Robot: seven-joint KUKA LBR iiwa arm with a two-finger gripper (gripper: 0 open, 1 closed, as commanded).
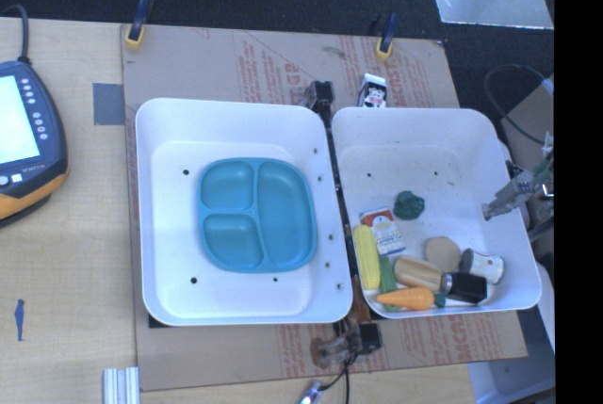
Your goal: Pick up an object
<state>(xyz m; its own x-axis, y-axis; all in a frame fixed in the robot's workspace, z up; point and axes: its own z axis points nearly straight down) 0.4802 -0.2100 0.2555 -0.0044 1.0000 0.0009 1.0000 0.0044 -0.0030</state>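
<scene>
2 shallow white bins sit side by side on a sheet of cardboard (283, 63). The left bin (160, 204) holds a blue plate (256, 214) with 3 compartments, lying flat near the middle.

The right bin (452, 143) carries a cluster of small things along its near edge. A yellow corn cob (366, 256) lies by the left wall, its long axis running from far to near. Just right of it is a small carton (383, 231) with a red and white label, tilted so that its long side runs up-left to down-right. An orange carrot (407, 299) lies along the near wall, long axis left to right, with its tip toward the left. Above it a tan roll (418, 273) lies slanted, its left end slightly higher in the view. A round tan disc (442, 251) rests beside the roll. A black and white bottle (468, 285) lies on its side at the right of the carrot, and a white cylinder with a dark end (484, 264) lies just above that. A dark green lump (409, 204) sits apart, toward the bin's middle.

The gripper (499, 204) appears at the right rim of the right bin, well apart from the cluster. Nothing can be seen between its fingers; how wide they stand cannot be told at this size.

A tablet-like controller (24, 134) rests on the bench at far left.
</scene>
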